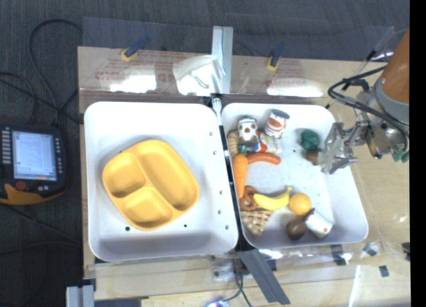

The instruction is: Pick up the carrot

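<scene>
The carrot (239, 173) is orange and lies lengthwise along the left wall of the right bin (346, 196), beside the divider. My gripper (335, 148) hangs over the right edge of that bin, well to the right of the carrot. Its fingers (331, 140) point left and stand a little apart with nothing between them.
The right bin also holds a red sausage (264, 159), two small cans (247, 130), a green piece (309, 140), a banana (271, 199), an orange ball (300, 204), a waffle cone (256, 219) and a white cup (319, 225). A yellow divided plate (150, 183) fills the left bin.
</scene>
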`<state>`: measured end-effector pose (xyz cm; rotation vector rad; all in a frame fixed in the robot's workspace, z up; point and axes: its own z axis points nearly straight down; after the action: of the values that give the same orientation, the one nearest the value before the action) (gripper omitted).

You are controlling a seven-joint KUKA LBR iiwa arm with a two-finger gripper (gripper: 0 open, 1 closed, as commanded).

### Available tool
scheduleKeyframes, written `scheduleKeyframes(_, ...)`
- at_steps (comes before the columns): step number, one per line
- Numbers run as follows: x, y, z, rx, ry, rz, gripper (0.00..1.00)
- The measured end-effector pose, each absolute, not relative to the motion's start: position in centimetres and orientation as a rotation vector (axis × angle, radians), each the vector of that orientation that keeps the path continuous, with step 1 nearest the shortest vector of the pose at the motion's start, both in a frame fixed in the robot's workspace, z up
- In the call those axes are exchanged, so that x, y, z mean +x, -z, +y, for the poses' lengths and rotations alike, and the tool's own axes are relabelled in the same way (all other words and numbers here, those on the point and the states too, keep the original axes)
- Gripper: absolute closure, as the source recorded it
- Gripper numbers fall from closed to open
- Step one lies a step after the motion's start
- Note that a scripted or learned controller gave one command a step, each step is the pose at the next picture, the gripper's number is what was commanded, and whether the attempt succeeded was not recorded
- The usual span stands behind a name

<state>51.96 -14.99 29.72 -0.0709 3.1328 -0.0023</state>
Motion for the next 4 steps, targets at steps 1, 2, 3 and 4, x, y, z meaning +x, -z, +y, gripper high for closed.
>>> scheduleKeyframes(1, 52.1, -30.7, -15.0, -0.071, 0.004, 3.130, 1.00)
scheduleKeyframes(2, 52.2, -31.7, -14.9, -0.071, 0.005, 3.126, 1.00)
scheduleKeyframes(3, 50.2, -33.2, -13.1, -0.423, 0.002, 3.108, 1.00)
scheduleKeyframes(4, 50.7, -35.9, -10.3, -0.803, 0.001, 3.032, 1.00)
